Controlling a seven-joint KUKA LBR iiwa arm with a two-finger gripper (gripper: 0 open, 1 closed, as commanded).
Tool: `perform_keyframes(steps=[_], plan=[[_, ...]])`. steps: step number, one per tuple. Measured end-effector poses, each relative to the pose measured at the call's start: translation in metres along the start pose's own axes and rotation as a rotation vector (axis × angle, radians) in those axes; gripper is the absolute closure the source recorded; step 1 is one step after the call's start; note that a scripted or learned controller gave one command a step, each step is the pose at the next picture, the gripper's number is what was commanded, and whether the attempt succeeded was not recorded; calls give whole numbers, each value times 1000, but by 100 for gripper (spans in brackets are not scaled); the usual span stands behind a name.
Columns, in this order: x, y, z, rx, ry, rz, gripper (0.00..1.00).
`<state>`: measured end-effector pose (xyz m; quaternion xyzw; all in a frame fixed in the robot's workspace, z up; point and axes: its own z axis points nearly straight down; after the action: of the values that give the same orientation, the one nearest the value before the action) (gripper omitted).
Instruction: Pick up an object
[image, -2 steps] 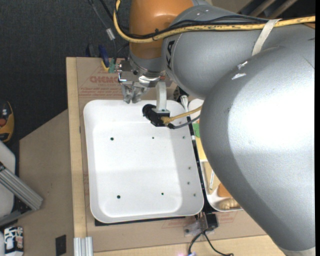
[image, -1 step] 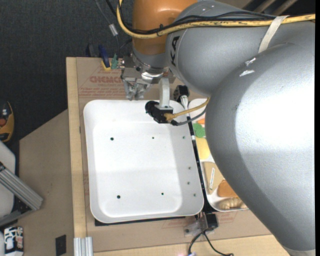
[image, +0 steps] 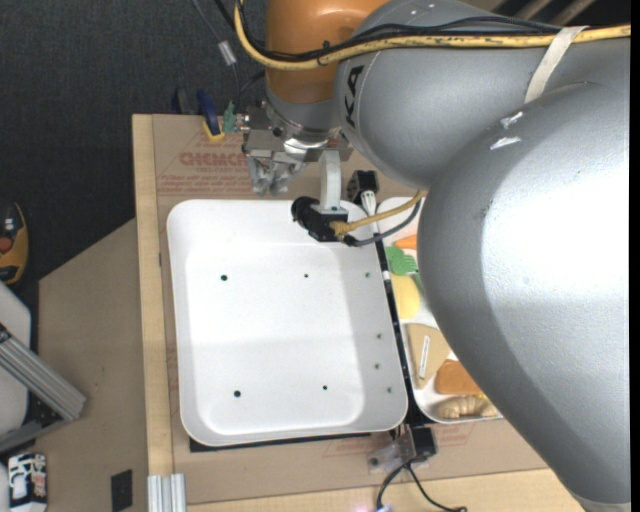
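Grey metal of the arm (image: 520, 230) covers most of the right bin (image: 405, 213), so the objects there show as small pieces: something green (image: 402, 262), something yellow (image: 405, 297) and a brownish piece (image: 458, 380) lower down. All of them lie well to the right of the gripper (image: 268, 172) and nearer to the camera. The gripper hangs over the cardboard at the far edge of the table (image: 160, 330), just beyond the far rim of the left bin (image: 280, 320). I cannot tell how it is set, and nothing is visible in it. My worry is a descent from this place: I think it would meet cardboard or the bin rim. A black part (image: 318, 218) with its cable could also catch on that rim.
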<state>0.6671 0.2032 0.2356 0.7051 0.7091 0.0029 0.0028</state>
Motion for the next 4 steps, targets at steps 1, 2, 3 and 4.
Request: perform_keyframes(steps=[1,2,3,4], plan=[[-6,-1,20,12,-1,6,100],[-5,-1,8,7,0,4,100],[-59,-37,157,17,-2,11,100],[1,-5,150,3,2,1,100]])
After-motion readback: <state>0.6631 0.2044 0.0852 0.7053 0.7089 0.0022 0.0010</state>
